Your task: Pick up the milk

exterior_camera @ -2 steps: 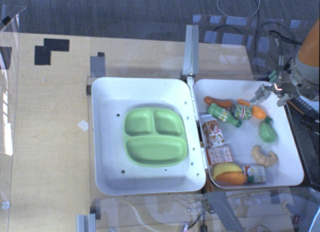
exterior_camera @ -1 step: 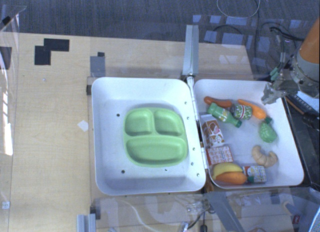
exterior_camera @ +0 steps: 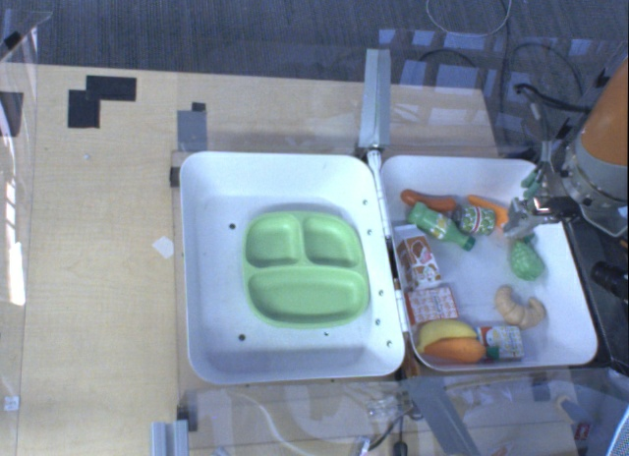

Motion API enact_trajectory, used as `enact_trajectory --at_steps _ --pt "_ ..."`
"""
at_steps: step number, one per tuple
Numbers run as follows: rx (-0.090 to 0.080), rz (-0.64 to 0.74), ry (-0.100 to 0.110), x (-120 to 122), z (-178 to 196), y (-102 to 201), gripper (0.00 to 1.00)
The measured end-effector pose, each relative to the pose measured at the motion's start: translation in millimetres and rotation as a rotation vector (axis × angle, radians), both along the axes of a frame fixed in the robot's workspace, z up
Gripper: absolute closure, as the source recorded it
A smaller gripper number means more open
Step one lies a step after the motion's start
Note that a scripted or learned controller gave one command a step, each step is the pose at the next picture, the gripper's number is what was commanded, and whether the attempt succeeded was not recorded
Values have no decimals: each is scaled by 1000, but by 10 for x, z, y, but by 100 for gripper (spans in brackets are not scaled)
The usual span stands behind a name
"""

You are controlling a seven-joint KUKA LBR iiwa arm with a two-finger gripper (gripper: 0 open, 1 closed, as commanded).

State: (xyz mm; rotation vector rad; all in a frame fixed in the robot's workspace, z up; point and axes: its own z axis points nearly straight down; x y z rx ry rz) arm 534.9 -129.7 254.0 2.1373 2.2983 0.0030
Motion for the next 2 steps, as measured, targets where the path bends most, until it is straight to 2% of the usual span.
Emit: enact_trajectory --at_steps 1,2 --pt "-1 459 -1 -331 47 227 100" --pt "-1 209 0 -246 191 379 100"
